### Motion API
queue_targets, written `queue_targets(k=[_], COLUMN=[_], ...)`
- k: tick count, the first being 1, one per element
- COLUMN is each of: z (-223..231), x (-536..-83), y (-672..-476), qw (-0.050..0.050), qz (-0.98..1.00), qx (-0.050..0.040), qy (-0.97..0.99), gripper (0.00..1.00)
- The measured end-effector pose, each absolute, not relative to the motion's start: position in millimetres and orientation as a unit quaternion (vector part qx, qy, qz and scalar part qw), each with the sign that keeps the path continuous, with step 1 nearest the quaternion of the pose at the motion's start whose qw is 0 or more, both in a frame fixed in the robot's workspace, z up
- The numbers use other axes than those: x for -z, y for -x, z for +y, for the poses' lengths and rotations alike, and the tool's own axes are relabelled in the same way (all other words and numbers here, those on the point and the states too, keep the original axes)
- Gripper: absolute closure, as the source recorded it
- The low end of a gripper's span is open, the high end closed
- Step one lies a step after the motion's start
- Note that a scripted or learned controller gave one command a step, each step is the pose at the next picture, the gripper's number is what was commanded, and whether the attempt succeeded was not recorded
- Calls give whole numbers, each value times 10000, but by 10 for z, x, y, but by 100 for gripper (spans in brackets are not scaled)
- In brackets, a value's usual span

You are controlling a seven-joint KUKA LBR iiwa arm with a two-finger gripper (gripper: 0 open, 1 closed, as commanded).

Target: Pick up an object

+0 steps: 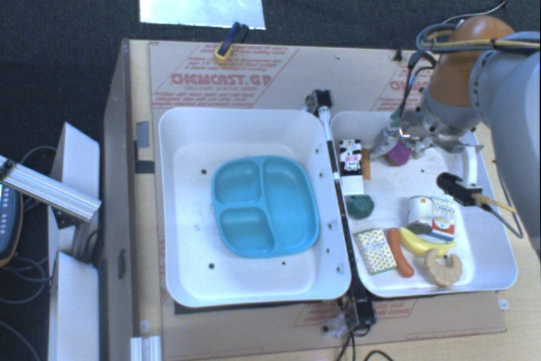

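My gripper (400, 139) hangs low over the far part of the right bin (494, 262), below the grey wrist with its orange band (473, 34). A small purple object (397, 154) lies right at the gripper's tip, partly covered by it. A cow-patterned milk carton (351, 158) lies beside it to the left, by the bin's left wall. Nearer the camera lie a dark green lump (360, 205), a small can (429, 216), a banana (420, 243), an orange carrot (401, 253), a patterned packet (374, 251) and a tan biscuit (444, 267).
The left bin (194, 131) holds a blue divided plate (265, 205). A black-tipped tool (461, 188) juts in over the right bin from the arm's side. A black bar (331, 156) runs along the seam between the bins. Cardboard (237, 72) covers the bench behind them.
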State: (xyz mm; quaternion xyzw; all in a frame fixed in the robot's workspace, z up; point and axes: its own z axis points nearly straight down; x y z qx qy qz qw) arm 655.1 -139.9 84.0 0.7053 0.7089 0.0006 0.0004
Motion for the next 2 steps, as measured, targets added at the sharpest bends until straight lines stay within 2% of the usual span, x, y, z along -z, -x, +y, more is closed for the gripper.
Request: queue_targets(k=[1, 2], z=[-1408, -685], x=[-960, -1868], y=[-6564, -6297], qw=[28, 21], qz=[7099, 7094], qx=[-11, -28], qy=[-7043, -7048], gripper=[100, 100])
